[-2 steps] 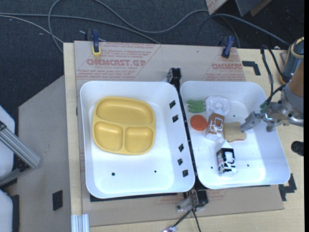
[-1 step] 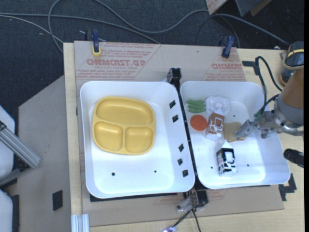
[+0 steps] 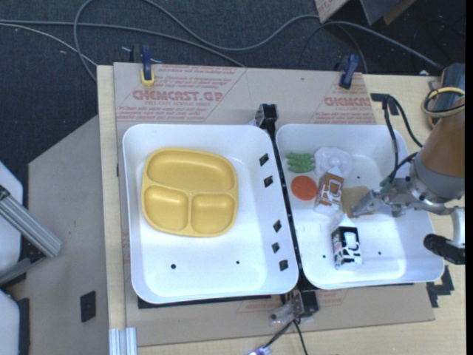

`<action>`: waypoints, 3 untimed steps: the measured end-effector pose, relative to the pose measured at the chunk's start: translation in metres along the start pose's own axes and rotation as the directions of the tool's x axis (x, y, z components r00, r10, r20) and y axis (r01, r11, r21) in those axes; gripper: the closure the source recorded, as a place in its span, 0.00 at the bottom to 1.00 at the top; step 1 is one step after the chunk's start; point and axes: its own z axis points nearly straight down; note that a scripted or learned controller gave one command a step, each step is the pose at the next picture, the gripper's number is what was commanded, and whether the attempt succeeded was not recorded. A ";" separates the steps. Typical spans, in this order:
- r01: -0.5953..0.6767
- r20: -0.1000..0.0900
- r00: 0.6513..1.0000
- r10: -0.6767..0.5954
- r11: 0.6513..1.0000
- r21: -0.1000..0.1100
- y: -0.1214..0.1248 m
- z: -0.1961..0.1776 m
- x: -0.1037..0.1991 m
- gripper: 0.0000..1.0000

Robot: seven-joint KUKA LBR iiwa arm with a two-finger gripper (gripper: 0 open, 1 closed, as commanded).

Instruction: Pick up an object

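The right bin [image 3: 384, 271] holds several small things. A green item [image 3: 299, 161] lies at the back left, with a red round one [image 3: 304, 188] just in front of it. A clear wrapper [image 3: 332, 158] and a brown packet [image 3: 330, 190] sit near the middle. A black and white box [image 3: 346, 247] lies toward the front. My gripper [image 3: 363, 204] reaches in from the right, low in the bin, with its tip against a tan lump [image 3: 354, 195] beside the brown packet. The tip is too small and dark to read.
A yellow divided plate [image 3: 190, 191] lies in the left bin [image 3: 207, 276]. A black divider with clips [image 3: 277, 198] runs between the bins. Cables [image 3: 395, 150] hang over the right bin's far right side.
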 end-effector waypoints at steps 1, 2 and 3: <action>0.001 0.002 1.000 -0.001 1.000 -0.008 0.003 -0.015 0.000 1.00; 0.002 0.004 1.000 -0.002 1.000 -0.006 -0.001 -0.076 0.006 1.00; 0.002 0.004 1.000 -0.002 1.000 -0.008 -0.003 -0.137 0.012 1.00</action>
